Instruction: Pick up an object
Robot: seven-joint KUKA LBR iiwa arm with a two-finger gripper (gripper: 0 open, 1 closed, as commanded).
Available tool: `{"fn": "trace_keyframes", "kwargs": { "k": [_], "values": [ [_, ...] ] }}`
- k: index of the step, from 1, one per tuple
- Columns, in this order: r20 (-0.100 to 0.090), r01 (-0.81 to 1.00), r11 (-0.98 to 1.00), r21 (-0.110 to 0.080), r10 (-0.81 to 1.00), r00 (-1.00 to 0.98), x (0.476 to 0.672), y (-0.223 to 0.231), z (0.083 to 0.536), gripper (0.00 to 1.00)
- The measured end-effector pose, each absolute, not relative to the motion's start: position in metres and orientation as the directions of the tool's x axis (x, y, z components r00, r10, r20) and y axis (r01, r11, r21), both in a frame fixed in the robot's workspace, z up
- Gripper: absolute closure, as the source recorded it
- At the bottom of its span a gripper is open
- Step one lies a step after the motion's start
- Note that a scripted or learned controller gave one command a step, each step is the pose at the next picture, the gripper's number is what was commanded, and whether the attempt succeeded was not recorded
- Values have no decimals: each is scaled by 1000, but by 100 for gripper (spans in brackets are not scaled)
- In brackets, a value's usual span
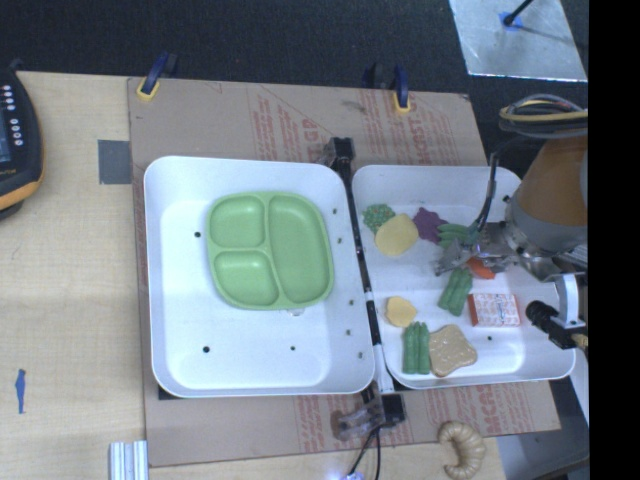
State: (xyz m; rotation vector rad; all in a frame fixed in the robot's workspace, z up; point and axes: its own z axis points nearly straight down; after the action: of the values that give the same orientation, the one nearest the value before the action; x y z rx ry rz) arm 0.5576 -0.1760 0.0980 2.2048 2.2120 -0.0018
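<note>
The right bin (540, 368) holds several toy foods: a yellow lemon (397, 235), a green leafy piece (377, 215), a purple piece (430, 222), a green cucumber (455, 291), a red and white box (494, 309), a small yellow piece (401, 311), green beans (416, 347) and a slice of toast (452, 349). My gripper (458, 259) reaches in from the right and is low over the bin's middle, just above the cucumber's upper end. A small red-orange piece (482, 267) lies right beside it, partly hidden by the wrist.
The left bin (180, 348) carries a green divided plate (270, 248). A beige croissant-like toy (463, 446) lies on the cardboard outside the bins at the front right. A controller (15, 143) sits at the far left edge of the bench.
</note>
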Motion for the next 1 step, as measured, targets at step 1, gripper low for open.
{"fn": "trace_keyframes", "kwargs": {
  "k": [1],
  "values": [
    [-15,1000,3,16,1000,-3,559,-178,111,100]
  ]
}}
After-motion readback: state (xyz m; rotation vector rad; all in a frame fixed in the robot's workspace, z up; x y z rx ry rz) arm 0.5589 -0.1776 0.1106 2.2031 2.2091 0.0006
